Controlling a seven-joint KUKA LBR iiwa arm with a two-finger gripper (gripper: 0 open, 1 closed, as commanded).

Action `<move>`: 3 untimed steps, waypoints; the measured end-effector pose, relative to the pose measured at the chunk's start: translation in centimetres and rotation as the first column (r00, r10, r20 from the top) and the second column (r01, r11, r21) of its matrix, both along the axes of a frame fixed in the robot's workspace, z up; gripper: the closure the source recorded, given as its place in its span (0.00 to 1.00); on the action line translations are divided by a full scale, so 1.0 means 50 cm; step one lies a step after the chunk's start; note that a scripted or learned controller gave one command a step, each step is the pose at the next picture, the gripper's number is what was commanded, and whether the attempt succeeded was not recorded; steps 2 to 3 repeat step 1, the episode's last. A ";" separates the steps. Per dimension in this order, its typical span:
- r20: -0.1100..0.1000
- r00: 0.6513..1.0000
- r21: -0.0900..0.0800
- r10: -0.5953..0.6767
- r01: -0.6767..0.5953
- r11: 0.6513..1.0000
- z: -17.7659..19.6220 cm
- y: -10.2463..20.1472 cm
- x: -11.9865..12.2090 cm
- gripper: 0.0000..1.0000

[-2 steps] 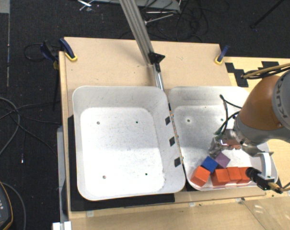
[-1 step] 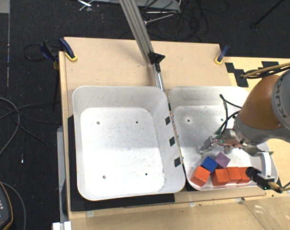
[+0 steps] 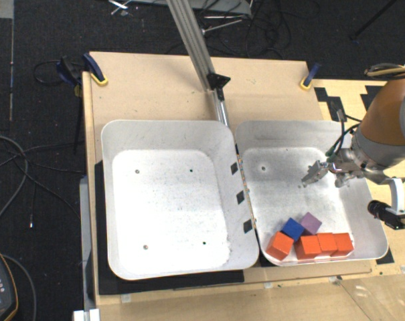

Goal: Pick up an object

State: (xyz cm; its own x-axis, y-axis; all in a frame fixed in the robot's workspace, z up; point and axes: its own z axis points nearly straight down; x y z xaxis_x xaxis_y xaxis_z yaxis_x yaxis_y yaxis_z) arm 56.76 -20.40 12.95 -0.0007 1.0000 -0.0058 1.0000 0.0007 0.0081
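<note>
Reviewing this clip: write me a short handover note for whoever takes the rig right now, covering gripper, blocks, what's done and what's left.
Gripper: over the right bin, around its middle, with nothing visible between its fingers; open or shut can't be judged from here.
Blocks: all clustered at the right bin's near edge: blue block, purple block, one orange block at the cluster's left, and an orange pair beside it.
Left bin: no blocks seen in it.
Done: nothing picked yet.
Left: bring the gripper to the cluster, grasp one block, lift it.

Grey arm [image 3: 383,129] from the right — tool [image 3: 314,173] low, pointed left.
</note>
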 end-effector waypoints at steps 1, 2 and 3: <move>-0.004 1.000 0.004 0.004 -0.004 1.000 -0.071 -0.030 0.166 0.00; -0.004 1.000 0.004 0.004 -0.004 1.000 -0.071 -0.030 0.166 0.00; -0.004 1.000 0.004 0.004 -0.004 1.000 -0.071 -0.030 0.166 0.00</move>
